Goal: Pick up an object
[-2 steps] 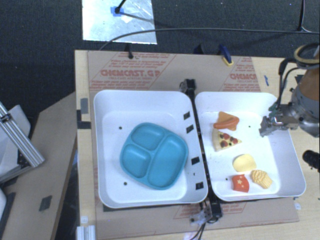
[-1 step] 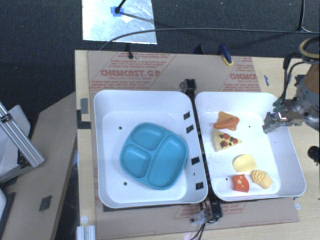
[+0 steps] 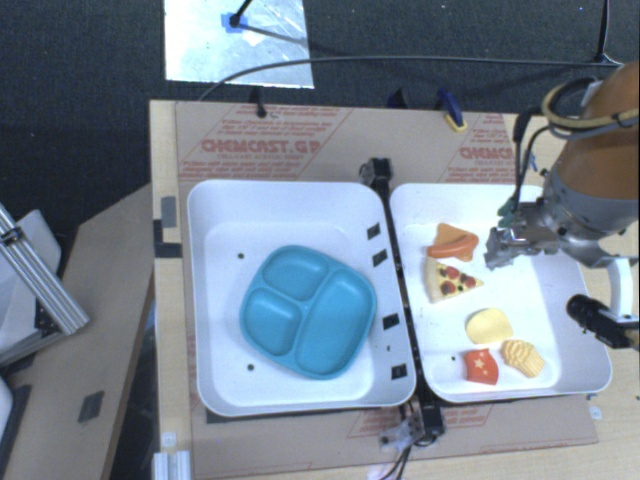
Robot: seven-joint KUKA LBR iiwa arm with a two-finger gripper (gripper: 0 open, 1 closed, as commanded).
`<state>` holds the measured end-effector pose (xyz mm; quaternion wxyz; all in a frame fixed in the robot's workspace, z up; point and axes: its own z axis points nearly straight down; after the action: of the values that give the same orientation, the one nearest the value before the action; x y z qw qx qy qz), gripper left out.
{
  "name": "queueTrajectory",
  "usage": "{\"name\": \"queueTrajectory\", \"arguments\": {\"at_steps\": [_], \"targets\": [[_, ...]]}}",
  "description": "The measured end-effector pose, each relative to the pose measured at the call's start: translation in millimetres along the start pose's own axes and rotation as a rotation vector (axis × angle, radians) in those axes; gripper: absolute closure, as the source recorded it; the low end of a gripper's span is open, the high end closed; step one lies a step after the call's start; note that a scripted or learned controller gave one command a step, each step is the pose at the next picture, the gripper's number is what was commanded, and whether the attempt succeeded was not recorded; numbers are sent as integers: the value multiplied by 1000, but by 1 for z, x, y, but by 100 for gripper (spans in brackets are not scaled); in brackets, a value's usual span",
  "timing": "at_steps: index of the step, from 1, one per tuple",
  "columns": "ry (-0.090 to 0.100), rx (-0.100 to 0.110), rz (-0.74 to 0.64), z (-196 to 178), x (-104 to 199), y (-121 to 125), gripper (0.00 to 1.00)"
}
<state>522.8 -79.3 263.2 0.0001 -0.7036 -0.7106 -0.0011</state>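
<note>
So the arm (image 3: 590,158) comes in from the right and its jaws hang over the right bin (image 3: 580,368), up near that bin's back half. I honestly can't tell whether they're wide or narrow; the end of the tool is a dark grey blob from this angle, and I see nothing caught in it.

All the pickable stuff is toy food, and it all sits to the left of the jaws or nearer the front of the bin. Closest is the orange piece (image 3: 455,240), just left of the jaws, with the pizza slice (image 3: 450,280) touching or almost touching it, a bit further forward. Then the yellow round (image 3: 488,324), the ridged yellow piece (image 3: 523,357) and the red piece (image 3: 481,366) cluster toward the front edge, well away from the jaws.

My guess on why it's parked there: it's lining up over the bin before dropping, and the orange piece or pizza looks like the likely target since they're nearest. Those two being crowded together could make a clean pinch tricky, since a finger might land on the neighbour.

The left bin (image 3: 215,268) holds a blue divided tray (image 3: 305,311), lying flat with nothing in its compartments, way off to the left of the jaws across the divider. Looks like a drop-off spot, though that's just a guess. Both bins sit on the counter (image 3: 300,138). Nothing's been lifted yet as far as I can see.
</note>
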Motion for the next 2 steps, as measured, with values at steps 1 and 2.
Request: {"name": "queueTrajectory", "arguments": {"at_steps": [1, 2], "targets": [[1, 0, -1, 11, 60, 12, 100], [0, 0, 0, 19, 103, 18, 100]]}}
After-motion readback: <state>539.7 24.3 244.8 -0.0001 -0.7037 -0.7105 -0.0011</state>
